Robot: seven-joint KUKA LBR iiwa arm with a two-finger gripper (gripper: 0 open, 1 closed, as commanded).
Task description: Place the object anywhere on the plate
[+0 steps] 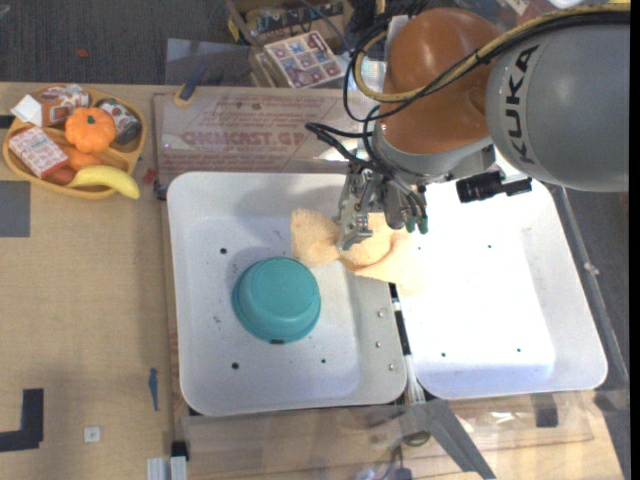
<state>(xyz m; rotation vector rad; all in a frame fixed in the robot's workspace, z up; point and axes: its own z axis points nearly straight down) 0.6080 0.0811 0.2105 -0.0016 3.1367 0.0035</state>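
Fingers [352, 230] of the grey arm [560, 88] hang at the seam between the two white bins, their tips down at a pale yellow, floppy object [375, 253] that looks like a cloth or soft sponge. Whether they grip it or merely rest against it cannot be told from this slant: the object sits under and around the tips, not plainly between them. It lies draped over the right wall of the left bin [200, 218], one lobe [312, 236] inside that bin and the rest spilling toward the right bin [520, 298].

The teal plate [277, 298] lies in the left bin, toward the front, near the object but apart from it. It looks turned rim-down or domed, so the landing spot is likely a rounded top and not a flat dish.

To do this step well, the grasp probably needs checking first: a soft thing straddling a wall can slip free or snag on the lip as it rises. Lifting straight up until the trailing edge clears the wall, then travelling left and forward to the plate's middle, seems safest. Releasing low and centred should keep the limp material from sliding off the curved surface. A fruit basket [75, 143] sits on the worktop [80, 318] far to the left, out of the way.
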